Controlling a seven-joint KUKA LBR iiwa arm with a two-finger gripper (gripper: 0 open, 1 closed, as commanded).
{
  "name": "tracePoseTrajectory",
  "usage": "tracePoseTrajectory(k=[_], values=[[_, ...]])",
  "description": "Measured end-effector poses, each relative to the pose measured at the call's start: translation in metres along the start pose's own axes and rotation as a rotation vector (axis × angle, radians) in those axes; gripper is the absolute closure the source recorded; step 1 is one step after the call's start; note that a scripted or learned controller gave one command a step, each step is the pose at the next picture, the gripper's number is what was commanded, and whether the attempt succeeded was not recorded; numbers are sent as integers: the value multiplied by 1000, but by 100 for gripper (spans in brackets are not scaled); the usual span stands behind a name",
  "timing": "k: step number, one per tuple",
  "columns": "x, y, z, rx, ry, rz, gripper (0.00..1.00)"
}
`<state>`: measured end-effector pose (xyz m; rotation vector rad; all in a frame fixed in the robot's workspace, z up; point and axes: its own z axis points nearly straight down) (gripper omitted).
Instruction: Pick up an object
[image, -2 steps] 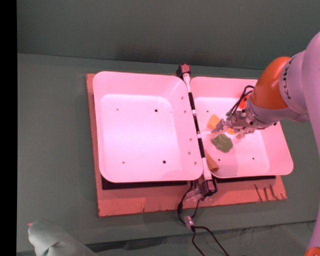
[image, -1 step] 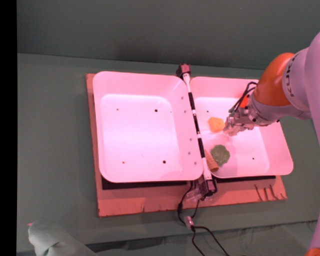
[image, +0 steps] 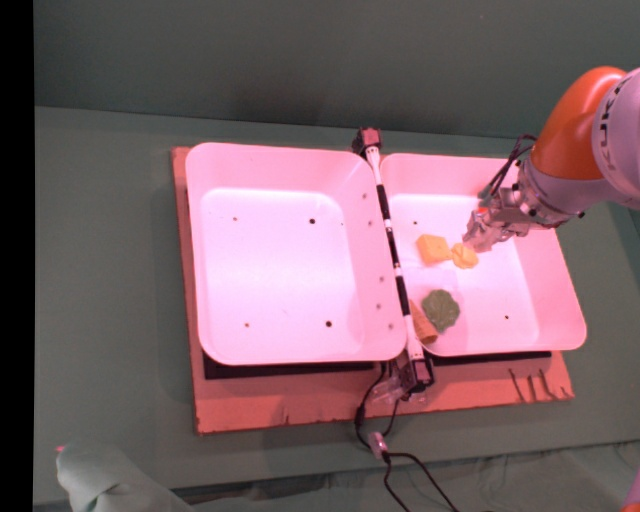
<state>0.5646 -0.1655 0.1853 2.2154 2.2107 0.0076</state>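
Note:
The right bin (image: 545, 300) holds a yellow-orange block (image: 431, 248), a small yellow piece (image: 465, 256), a green flat round object (image: 440, 309) and an orange cone-like piece (image: 426, 325). My gripper (image: 474, 240) reaches in from the right and hangs right over the small yellow piece, touching or nearly touching it. The arm's orange band (image: 580, 110) is at the upper right.
The left bin (image: 280, 255) sits beside the right one, with a black-and-white rod (image: 390, 245) along the divide between them. Both rest on a brown board (image: 300, 405). Cables (image: 385, 440) trail off the board's front edge. A green cloth lump (image: 95, 480) lies at bottom left.

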Motion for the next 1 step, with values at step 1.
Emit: tracePoseTrajectory(k=[1], values=[[-3,3,-45,2,0,1,100]])
